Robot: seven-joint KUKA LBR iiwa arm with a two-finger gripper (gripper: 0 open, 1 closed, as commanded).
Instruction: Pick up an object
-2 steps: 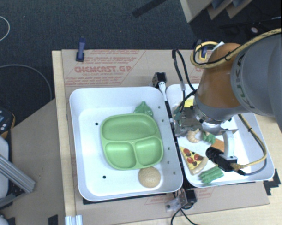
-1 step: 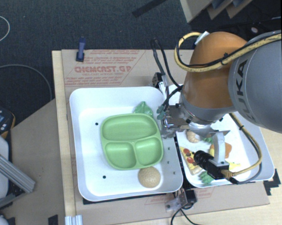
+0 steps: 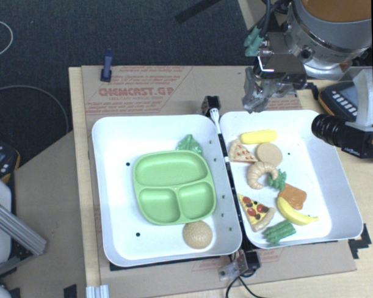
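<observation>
Near edge of right white bin (image 3: 334, 189): green bean-like toy (image 3: 279, 232), pizza slice toy (image 3: 257, 212), yellow plastic banana (image 3: 295, 212) with orange piece (image 3: 294, 195) touching it. Middle of that bin: tan croissant toy (image 3: 261, 172), round beige cookie (image 3: 269, 153), triangular sandwich wedge (image 3: 241, 152). Far end: yellow corn-like piece (image 3: 258, 137). Left of that bin: second bin (image 3: 108, 178) holding green divided plastic tray (image 3: 174, 186), round tan bun (image 3: 197, 234), green leafy bit (image 3: 189, 143). Beyond right bin's far rim: gripper (image 3: 256, 104) over cardboard, nothing between fingers; whether spread or closed, cannot tell.

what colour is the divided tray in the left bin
Light green; the tray shows clearly in the camera view.
</observation>
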